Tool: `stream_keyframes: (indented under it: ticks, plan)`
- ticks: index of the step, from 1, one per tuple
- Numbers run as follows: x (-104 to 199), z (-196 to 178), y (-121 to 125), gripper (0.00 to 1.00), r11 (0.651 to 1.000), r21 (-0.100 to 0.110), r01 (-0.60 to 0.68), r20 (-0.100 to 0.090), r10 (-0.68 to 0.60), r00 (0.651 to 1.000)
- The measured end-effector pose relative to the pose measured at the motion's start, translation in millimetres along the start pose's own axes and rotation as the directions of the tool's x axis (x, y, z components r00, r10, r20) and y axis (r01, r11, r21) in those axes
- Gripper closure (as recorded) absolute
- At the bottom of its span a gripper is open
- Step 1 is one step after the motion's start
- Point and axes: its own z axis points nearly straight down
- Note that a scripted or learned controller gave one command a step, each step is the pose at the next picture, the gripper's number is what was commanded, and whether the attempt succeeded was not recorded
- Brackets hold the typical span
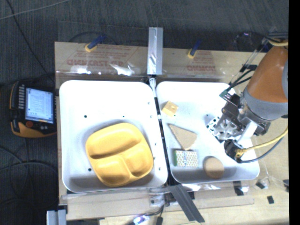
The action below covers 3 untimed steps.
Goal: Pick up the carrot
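My gripper (216,127) hangs low over the right-hand part of the right bin (197,90), below the grey wrist and orange band. Whatever lies directly beneath it is hidden. Near it in the same bin lie a tan wedge-shaped piece (183,136) to its left, a round tan item (214,167) below it by the front wall, a small green and white packet (186,158), and a small yellow block (169,108) by the divider.
A yellow divided plate (120,153) fills the front of the left bin (75,102). A yellow cable (262,146) loops off the wrist past the right bin's front right corner. A handheld screen unit (33,108) lies left of the bench.
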Motion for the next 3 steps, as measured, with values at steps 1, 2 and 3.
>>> stream_keyframes:
  ticks: [1, 2, 3]
  plan:
    - [85, 40, -26, 1.00, 0.981, 0.003, -0.193, 0.001, 0.193, 0.981]
    - [127, -46, -31, 1.00, 0.999, -0.002, -0.042, 0.001, 0.042, 0.999]
    - [127, -21, -38, 1.00, 0.997, -0.003, -0.082, 0.003, 0.082, 0.997]
